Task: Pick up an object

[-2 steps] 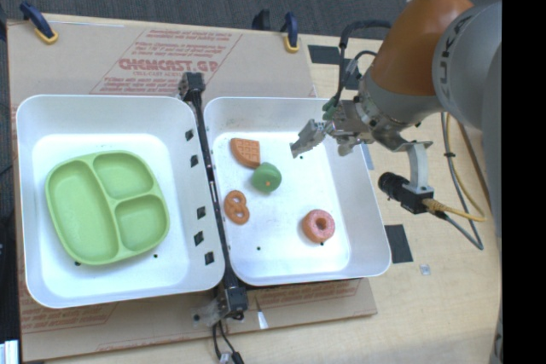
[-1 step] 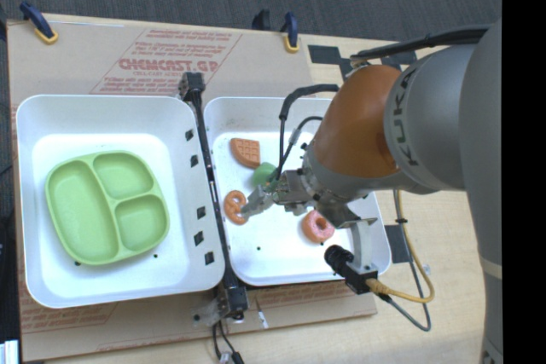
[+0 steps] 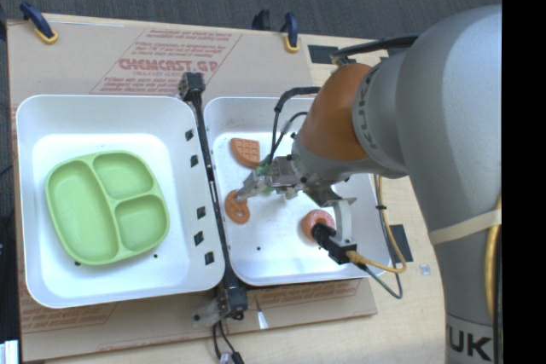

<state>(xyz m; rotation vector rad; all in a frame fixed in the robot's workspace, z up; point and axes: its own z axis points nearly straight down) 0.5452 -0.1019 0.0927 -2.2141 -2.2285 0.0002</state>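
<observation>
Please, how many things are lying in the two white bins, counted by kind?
Green divided plate, in the left bin: 1
Waffle-like orange piece, in the right bin: 1
Brown piece, right bin: 1
Pink ring, like a doughnut, right bin: 1
Total: 4

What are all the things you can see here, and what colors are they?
Bins: two, white, side by side on the bench.
Divided plate: one, light green, three sections, in the left bin.
Waffle-like toy: one, orange-brown, upper part of the right bin.
Round brownish piece: one, orange-brown, left side of the right bin.
Donut-like ring: one, pink, lower right of the right bin.
Cardboard sheet: one, tan with red print, under the bins.
Clamps: three, blue and yellow, along the cardboard's top edge.
Arm: one, grey with an orange band, over the right bin.
Claw: one, low in the right bin, beside the round brownish piece.
</observation>
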